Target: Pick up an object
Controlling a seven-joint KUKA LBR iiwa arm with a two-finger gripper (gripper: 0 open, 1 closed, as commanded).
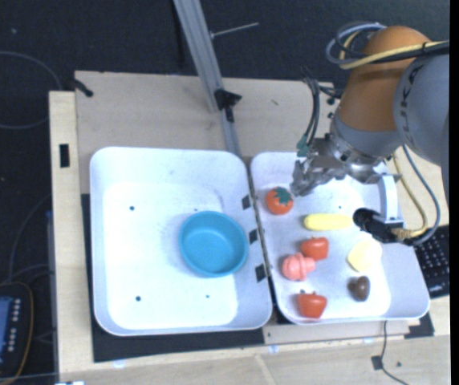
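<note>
My gripper (303, 181) hangs over the upper left part of the right bin (406, 299), just right of and above a red tomato-like fruit (278, 201). Nothing shows between the fingers. Below it lie a yellow banana (326, 222), a red pepper (315, 248), a pink piece (295, 267), a pale yellow piece (363, 256), a dark brown piece (359, 287) and another red fruit (310, 304).
A blue bowl (213, 243) sits in the left bin (125, 175). A grey metal pole (201, 50) slants down to the bins' shared edge. Black cable and a connector (378, 224) hang at the arm's right side.
</note>
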